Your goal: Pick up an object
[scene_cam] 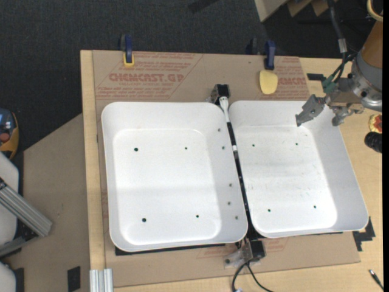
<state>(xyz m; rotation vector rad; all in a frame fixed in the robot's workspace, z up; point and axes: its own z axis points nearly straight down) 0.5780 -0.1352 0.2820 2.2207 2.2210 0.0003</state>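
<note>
A small pale-yellow object (268, 81) lies on the brown board behind the right bin (340, 163), outside its rim and just under a blue clamp. My gripper (322, 114) hangs over the right bin's far right corner, to the right of and slightly nearer than the yellow object. Its two grey fingers (306, 112) are spread apart and open, with nothing between them. The left bin (112, 163) and the right bin both show bare white floors with small dark dots.
Two blue clamps (127, 45) (269, 50) pin the board's far edge. A black strip (234, 154) runs between the bins, with a connector at each end. Cables hang near the arm at the upper right. Small dark items (375, 140) sit right of the bins.
</note>
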